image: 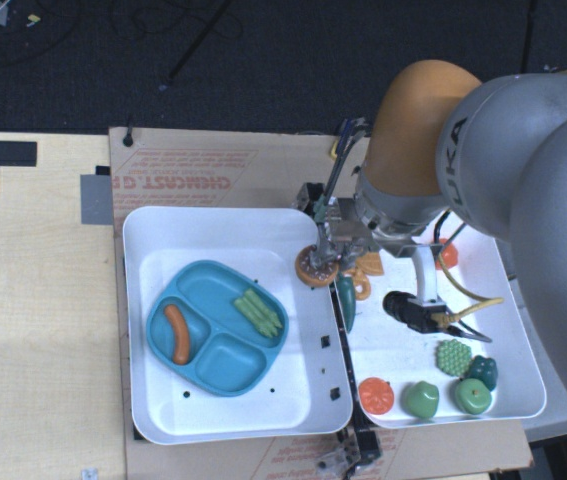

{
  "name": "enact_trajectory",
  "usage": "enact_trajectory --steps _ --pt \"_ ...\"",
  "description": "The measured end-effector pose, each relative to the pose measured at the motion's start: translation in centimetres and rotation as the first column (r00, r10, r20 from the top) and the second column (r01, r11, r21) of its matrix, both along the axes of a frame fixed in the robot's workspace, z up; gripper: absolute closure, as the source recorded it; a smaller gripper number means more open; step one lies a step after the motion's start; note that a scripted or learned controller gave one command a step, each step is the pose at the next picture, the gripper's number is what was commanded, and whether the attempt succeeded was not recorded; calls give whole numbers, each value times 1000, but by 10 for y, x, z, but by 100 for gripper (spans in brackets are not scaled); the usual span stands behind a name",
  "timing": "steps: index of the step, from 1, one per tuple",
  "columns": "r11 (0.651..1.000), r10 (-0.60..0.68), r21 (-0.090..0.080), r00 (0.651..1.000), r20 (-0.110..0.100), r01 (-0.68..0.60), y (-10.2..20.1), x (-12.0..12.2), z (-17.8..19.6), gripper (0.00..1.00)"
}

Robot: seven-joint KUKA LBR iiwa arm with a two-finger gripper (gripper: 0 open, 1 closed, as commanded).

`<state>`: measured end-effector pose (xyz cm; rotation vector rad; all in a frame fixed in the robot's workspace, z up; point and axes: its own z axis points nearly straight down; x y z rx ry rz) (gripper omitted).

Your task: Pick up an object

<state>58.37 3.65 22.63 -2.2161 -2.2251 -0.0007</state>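
While arm reaches in from right, jaws [325,258] hang over divider between two white bins, tips at brown ring-shaped toy [313,267] lying on left bin's [163,408] right rim. Cannot tell how far jaws are parted, nor whether ring is held. Orange pretzel-like piece [365,273] and teal pepper-like piece [346,300] just beside, in right bin [523,403]. Right bin front: orange tomato [376,396], two green apples [422,400], bumpy green fruit [453,356]. Left bin: blue divided plate [213,368] with sausage [177,333], green beans [259,310].
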Motion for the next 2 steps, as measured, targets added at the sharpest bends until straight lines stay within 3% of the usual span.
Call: enact_trajectory --steps 1,2 --pt "1000 -2 -1 1000 -2 2 26 12 -7 100" --pt "1000 -3 -2 1000 -4 3 29 7 -9 100"
